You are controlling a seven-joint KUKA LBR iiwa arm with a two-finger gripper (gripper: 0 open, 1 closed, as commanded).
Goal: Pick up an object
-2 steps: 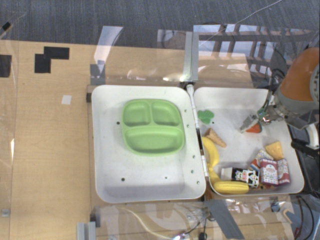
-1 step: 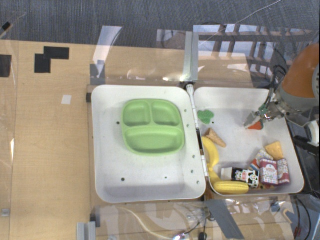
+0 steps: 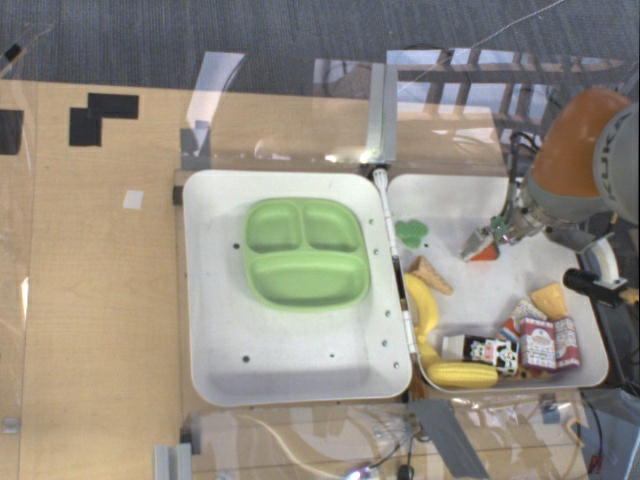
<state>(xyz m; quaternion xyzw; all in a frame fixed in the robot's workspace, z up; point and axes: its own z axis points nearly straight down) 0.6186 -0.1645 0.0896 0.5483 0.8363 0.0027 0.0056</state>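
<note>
a: hanging low over the right bin [image 3: 560,258], gripper [image 3: 488,240] sitting right at a small orange piece [image 3: 484,253] near the back of that bin. touching it or hovering just above, hard saying.

b: gripping it?

a: not managing to tell whether the jaws are open or closed from this slant. not calling it held, then.

b: risking what, from here?

a: probably catching just an edge of the piece. looking small and low against the white floor, so likely squirting sideways under a closing pinch, or tipping out on the way up.

b: anything crowding it?

a: not really. lying well apart from the green toy [image 3: 411,232] and the little cone [image 3: 430,275] to the left, and from the yellow wedge [image 3: 549,300] nearer the front. banana [image 3: 425,308] and cartons [image 3: 540,346] clustering along the front edge, out of the way.

b: so no knocking neighbours.

a: seeming unlikely. worrying more about pressing too far down and scraping the bin floor, or shoving the piece along instead of closing around it.

b: and the arm [image 3: 585,158]?

a: reaching in from the right, bulky orange band sitting close above the back wall there. possibly brushing that wall on a straight lift, judging by how near it seems.

b: left bin [image 3: 220,348] mattering at all?

a: just carrying the green plate [image 3: 305,251], far from the action. not mattering for a plain pick-up.
</note>
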